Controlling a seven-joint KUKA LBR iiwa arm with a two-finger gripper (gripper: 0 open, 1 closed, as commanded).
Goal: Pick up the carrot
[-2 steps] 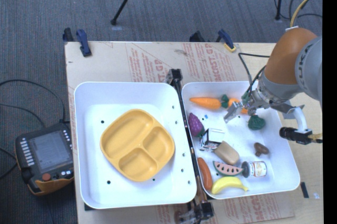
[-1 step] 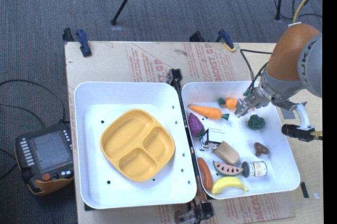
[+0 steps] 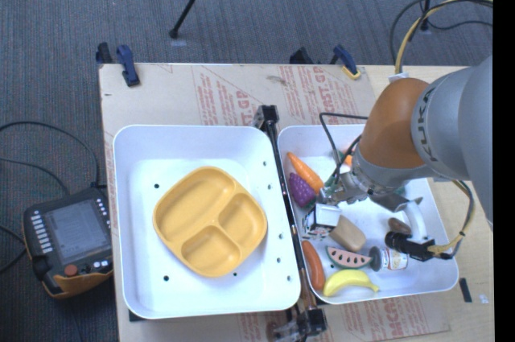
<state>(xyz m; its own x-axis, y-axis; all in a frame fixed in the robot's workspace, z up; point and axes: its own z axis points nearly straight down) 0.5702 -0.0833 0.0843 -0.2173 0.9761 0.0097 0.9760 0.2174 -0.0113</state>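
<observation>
The carrot (image 3: 305, 169) is an orange, tapered piece lying slantwise in the upper left of the right bin (image 3: 447, 268), close to the bin's left wall. My gripper (image 3: 328, 200) hangs low over the bin just right of and slightly below the carrot, beside the carrot's lower end. The grey arm with its orange band (image 3: 394, 131) covers the bin's upper middle. I see nothing held in the gripper.
Purple grapes (image 3: 300, 189) lie just below the carrot. A tan block (image 3: 348, 233), watermelon slice (image 3: 348, 257), banana (image 3: 350, 282), reddish sausage (image 3: 313, 264) and small bottle (image 3: 398, 258) fill the bin's lower part. A yellow divided plate (image 3: 211, 220) sits in the left bin (image 3: 129, 163).
</observation>
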